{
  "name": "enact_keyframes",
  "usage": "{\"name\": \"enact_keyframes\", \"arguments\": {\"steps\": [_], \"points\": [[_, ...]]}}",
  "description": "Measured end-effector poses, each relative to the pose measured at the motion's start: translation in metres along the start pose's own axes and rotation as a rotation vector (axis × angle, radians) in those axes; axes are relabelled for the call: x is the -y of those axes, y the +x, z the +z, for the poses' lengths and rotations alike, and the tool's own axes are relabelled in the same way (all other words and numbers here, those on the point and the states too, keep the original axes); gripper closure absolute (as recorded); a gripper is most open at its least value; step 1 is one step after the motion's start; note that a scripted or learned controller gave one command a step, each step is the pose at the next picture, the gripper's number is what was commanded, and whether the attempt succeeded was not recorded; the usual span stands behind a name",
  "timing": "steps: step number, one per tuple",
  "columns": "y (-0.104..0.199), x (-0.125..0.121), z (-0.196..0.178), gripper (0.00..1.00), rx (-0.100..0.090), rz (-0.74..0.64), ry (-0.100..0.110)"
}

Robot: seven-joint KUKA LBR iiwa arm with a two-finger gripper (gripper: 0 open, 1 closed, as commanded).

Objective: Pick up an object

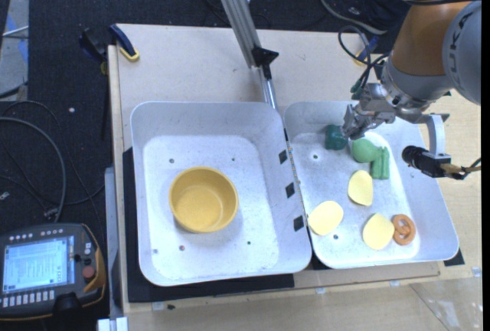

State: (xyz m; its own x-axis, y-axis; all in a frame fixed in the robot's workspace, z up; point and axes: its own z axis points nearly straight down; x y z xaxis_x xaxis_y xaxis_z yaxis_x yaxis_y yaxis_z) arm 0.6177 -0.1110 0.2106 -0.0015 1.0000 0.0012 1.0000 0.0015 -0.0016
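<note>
At twelve o'clock in the right bin (440, 234), the pincer (357, 125) is hovering over the green pieces (366, 150); its opening I cannot tell. Nothing is being lifted; grasping is remaining.

Arm (440, 31) reaches in from right, far side, orange band above wrist, wrist bent down and angled left. Gripper (357, 126) hangs low at arm's left end, pointing down. Finger state unclear from above.
</note>
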Motion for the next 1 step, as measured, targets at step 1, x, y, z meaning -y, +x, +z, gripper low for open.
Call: {"name": "enact_keyframes", "arguments": {"steps": [1], "points": [[0.0, 0.0, 0.0, 0.0, 0.0, 0.0, 0.0]]}}
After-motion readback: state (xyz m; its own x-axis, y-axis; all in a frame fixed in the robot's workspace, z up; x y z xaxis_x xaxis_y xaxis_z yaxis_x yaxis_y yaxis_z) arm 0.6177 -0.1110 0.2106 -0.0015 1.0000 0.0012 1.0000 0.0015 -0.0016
